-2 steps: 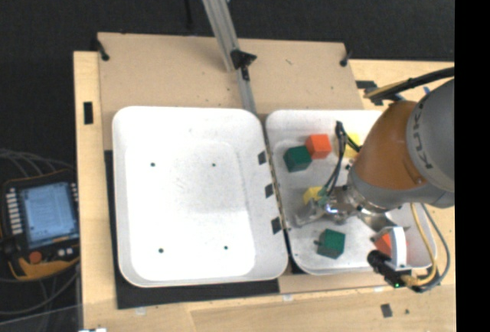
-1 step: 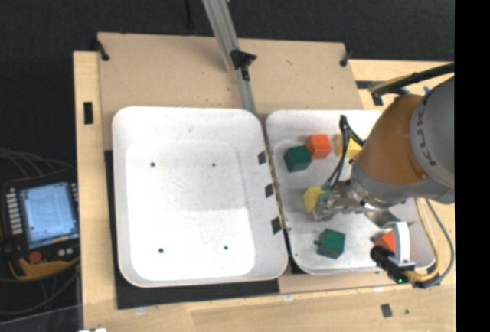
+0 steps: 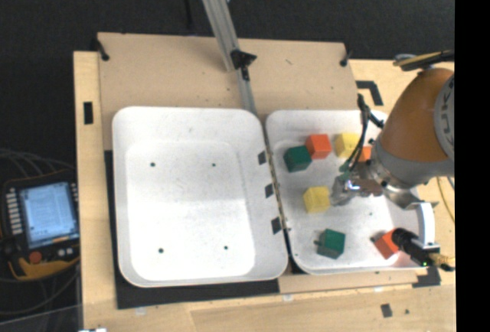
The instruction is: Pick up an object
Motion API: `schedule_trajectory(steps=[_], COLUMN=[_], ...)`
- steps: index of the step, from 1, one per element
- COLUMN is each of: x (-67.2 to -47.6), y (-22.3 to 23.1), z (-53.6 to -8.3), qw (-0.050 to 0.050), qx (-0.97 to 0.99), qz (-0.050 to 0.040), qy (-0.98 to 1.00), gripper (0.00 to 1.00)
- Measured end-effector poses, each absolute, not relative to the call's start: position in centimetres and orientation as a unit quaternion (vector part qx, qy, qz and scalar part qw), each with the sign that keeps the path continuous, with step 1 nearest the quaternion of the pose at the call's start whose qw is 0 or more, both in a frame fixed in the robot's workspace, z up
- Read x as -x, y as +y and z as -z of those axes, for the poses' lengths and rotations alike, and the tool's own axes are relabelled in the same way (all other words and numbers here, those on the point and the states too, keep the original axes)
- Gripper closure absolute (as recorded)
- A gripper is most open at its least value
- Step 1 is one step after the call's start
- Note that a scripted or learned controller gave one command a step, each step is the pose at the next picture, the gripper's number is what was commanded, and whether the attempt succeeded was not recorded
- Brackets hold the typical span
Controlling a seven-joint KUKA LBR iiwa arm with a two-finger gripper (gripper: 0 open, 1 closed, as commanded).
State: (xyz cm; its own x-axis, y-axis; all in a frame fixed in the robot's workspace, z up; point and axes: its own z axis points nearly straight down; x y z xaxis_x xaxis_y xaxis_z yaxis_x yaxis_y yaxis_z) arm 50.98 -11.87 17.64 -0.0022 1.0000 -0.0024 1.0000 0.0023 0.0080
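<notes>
The right bin (image 3: 306,265) holds several small blocks. A green block (image 3: 298,158) and an orange block (image 3: 319,145) sit near its back, with a yellow block (image 3: 346,143) beside them, partly behind the arm. A second yellow block (image 3: 316,200) lies mid-bin, a dark green block (image 3: 331,243) near the front, and an orange-red block (image 3: 387,244) at the front right. My gripper (image 3: 342,191) reaches in from the right, low over the bin floor, just right of the middle yellow block. Nothing shows between its fingers.
The left bin (image 3: 191,193) lies beside the right one. A slanted metal pole (image 3: 218,9) rises from between the bins at the back. A handheld pendant (image 3: 42,219) sits off the bench at the left. The arm's orange band (image 3: 417,116) overhangs the right bin's right side.
</notes>
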Motion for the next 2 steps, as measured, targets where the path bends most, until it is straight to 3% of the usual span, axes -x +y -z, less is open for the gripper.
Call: schedule_trajectory(steps=[2], x=[-51.4], y=[-12.1], z=[-27.1], qw=[0.003], qx=[-0.706], qz=[-0.0016], qy=[0.708], gripper=[1.0])
